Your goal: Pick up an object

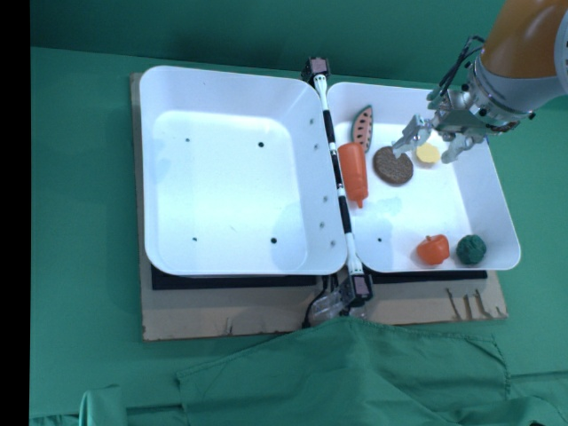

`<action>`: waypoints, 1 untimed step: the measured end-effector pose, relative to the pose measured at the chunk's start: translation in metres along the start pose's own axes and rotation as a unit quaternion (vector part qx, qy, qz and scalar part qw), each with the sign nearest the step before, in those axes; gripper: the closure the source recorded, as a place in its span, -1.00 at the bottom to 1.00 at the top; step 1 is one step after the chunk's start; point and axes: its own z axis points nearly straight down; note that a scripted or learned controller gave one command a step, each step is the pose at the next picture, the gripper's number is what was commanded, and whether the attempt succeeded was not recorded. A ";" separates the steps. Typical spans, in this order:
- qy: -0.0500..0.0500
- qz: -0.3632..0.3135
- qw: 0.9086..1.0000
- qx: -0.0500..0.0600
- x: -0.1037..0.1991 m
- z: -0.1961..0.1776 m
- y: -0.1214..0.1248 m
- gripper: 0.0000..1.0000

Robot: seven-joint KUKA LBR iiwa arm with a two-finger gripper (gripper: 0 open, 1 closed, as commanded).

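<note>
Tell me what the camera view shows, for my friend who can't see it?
A robot arm's end effector, fingers spread, hovers over a small yellow piece in the right white bin. That bin also holds a brown disc, watermelon slice, orange carrot, red-orange tomato and green ball. The left white bin sits beside it.

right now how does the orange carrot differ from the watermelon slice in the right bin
The carrot is plain orange, while the watermelon slice is reddish with a green rind and dark seeds. The carrot is longer and lies nearer the camera; the slice sits beyond it, toward the bin's far side. Both lie along the right bin's left wall, beside the divider.
</note>
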 end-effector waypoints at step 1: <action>-0.002 0.000 1.000 -0.007 -0.015 -0.101 -0.012 -1.00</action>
